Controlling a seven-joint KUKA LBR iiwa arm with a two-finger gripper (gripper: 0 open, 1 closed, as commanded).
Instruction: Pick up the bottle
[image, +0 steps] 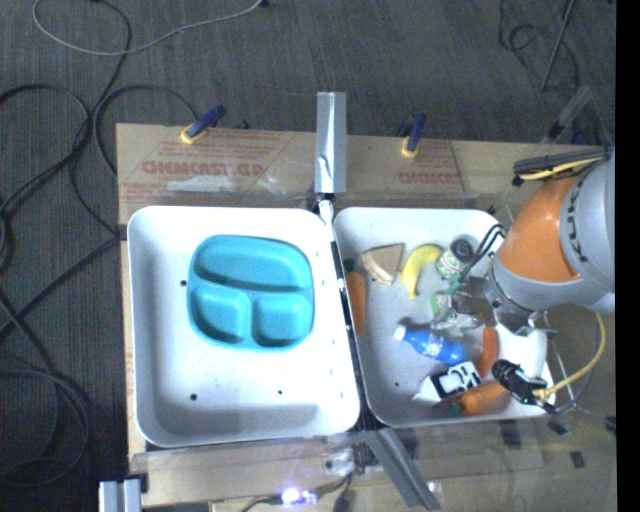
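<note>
**Arm over right bin, bottle lying below the jaws**

While the arm (560, 245) reaches in from the right, its jaws hang low over the middle of the right bin (385, 398), at about (452, 308). Whether they are wide or narrow I cannot tell; the metal parts blur together there and nothing shows clearly between them.

The bottle (432, 345) lies on its side in the right bin, just below the jaws, clear body with a blue label, cap end toward the left. Touching or not: cannot tell.

Other things in the right bin:
- banana (420, 266), near the back, just left of the jaws
- tan wedge (383, 262), beside the banana on its left
- carrot (356, 300), along the left wall
- black-and-white box (458, 380), just in front of the bottle
- orange piece (478, 398), at the front wall, touching the box

The left bin (160, 400) holds a blue tray (252, 290) with three compartments, flat and near its middle.

Both bins sit side by side on the desk (140, 160). Two clamps (202, 124) grip the desk's back edge. Cables (60, 120) run over the floor to the left.
</note>
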